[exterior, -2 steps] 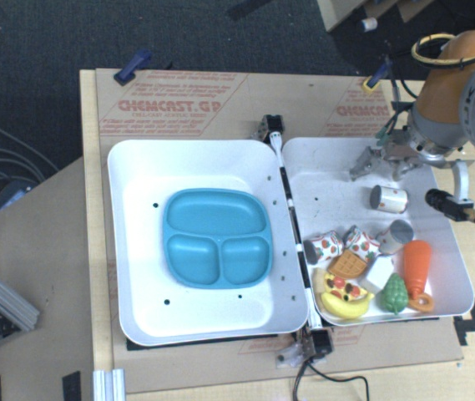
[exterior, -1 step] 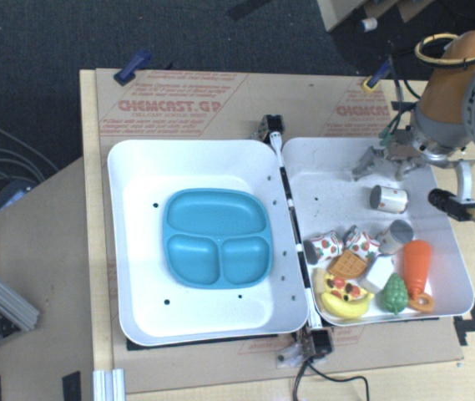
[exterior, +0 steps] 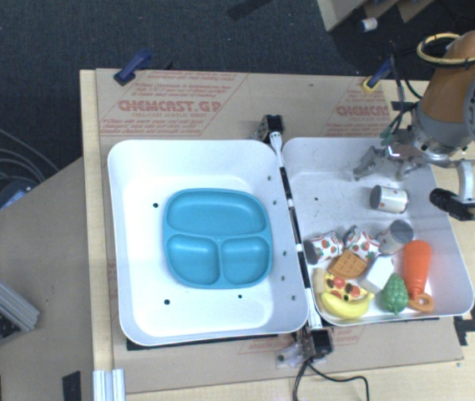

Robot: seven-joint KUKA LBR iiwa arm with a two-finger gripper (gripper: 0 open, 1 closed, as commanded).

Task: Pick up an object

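My gripper (exterior: 385, 167) hangs over the far right part of the right bin (exterior: 320, 161), its fingers spread open with nothing between them. Just in front of it a small white and grey cylinder (exterior: 387, 197) lies on its side on the bin floor. Toys are heaped at the bin's near end: an orange carrot (exterior: 417, 267), a green piece (exterior: 394, 293), a yellow banana (exterior: 343, 306), a pizza slice (exterior: 351, 289), a waffle-like biscuit (exterior: 348, 265), a grey cup (exterior: 398, 234), a white block (exterior: 379, 272) and two small red-and-white cartons (exterior: 327, 245).
The left bin (exterior: 128, 224) holds a blue divided plate (exterior: 217, 236) at its middle. A black divider rail (exterior: 285, 199) runs between the bins. Bare bin floor lies between the gripper and the toy heap on the left side.
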